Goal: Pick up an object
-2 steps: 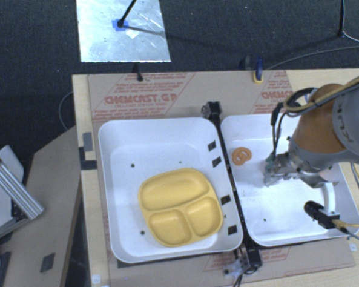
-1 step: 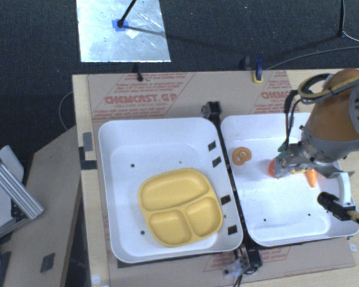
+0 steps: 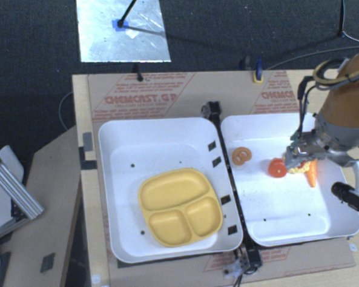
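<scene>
At the right of the frame, the grey arm's hand (image 3: pixel 299 155) hangs low over the right white bin (image 3: pixel 294 227), above a small cluster of toy food. A round, glossy red tomato-like piece (image 3: pixel 277 168) lies just left of the hand; a pale yellow bit (image 3: pixel 298 170) and a slim orange carrot shape (image 3: pixel 312 174) lie just beside it. An orange ring-shaped doughnut (image 3: pixel 241 156) sits further left. A yellow three-compartment plastic tray (image 3: pixel 180 206) fills the left white bin (image 3: pixel 128 143).

dark carpet floor (image 3: pixel 29 58), cardboard-topped bench (image 3: pixel 164 95)
</scene>
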`<state>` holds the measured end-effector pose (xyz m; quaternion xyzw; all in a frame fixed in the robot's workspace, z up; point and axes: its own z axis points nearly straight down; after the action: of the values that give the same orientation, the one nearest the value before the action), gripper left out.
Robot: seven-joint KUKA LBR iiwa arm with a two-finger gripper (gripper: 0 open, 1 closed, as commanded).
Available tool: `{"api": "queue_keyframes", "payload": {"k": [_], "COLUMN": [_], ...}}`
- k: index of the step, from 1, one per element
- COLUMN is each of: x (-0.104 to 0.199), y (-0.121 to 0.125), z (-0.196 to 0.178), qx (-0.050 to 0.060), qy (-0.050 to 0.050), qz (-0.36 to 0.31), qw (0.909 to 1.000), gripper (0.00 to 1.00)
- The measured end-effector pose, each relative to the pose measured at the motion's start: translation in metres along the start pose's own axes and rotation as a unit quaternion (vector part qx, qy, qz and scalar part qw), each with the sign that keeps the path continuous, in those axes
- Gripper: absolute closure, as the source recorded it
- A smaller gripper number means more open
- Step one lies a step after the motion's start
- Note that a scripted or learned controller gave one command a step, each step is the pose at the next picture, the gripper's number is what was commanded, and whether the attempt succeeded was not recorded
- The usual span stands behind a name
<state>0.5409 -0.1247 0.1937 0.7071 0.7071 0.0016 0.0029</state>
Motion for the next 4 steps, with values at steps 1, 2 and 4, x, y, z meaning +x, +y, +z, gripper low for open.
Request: {"api": "queue_keyframes", "payload": {"k": [1,2,4], "x": [0.000,0.055,0.170], "y": [0.001,0.022,0.058], "z": [-0.027,-0.035,-0.039], "qx": [0.001,0.001,0.002], "qy": [0.000,0.002,0.002], "qz": [-0.002,-0.005,-0.006], "qw": [1.0000,1.0000,1.0000], "gripper": [1.00,1.00,1.00]}}
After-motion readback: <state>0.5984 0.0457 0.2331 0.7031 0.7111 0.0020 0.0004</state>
